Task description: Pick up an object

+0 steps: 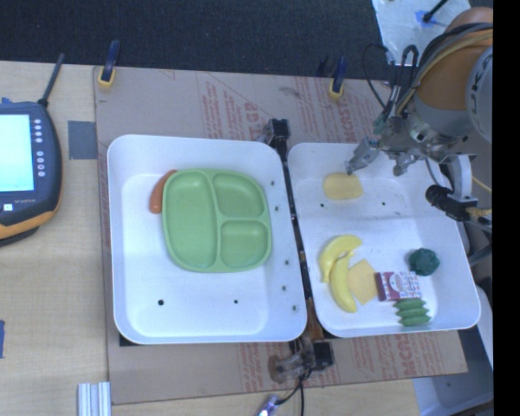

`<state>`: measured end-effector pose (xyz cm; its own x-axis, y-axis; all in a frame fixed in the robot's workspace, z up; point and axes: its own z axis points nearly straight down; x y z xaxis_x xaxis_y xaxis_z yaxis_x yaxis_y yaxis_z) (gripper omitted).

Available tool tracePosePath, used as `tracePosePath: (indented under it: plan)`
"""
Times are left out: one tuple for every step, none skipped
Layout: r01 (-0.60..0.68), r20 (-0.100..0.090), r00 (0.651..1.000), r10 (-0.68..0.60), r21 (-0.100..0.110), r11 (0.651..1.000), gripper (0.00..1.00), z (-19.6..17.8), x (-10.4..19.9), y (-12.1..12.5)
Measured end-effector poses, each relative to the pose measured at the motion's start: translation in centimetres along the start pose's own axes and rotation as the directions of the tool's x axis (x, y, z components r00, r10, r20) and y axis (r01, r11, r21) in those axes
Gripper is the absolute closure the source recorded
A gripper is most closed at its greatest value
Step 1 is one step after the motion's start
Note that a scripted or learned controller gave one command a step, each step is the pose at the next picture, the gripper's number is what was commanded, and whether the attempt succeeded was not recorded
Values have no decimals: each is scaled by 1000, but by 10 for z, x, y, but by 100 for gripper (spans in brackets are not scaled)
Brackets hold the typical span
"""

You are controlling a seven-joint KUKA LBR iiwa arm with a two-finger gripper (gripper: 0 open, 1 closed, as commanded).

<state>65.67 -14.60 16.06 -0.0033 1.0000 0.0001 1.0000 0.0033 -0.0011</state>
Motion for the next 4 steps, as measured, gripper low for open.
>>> tracePosePath:
  plan:
    - [1,0,1000,-1,6,1000,0,67,32,-96]
    - [0,0,1000,0,1,1000,0,68,11,0]
    - [1,0,1000,-1,2,1000,0,69,12,0]
    - [1,-1,1000,-1,3,1000,0,69,14,0]
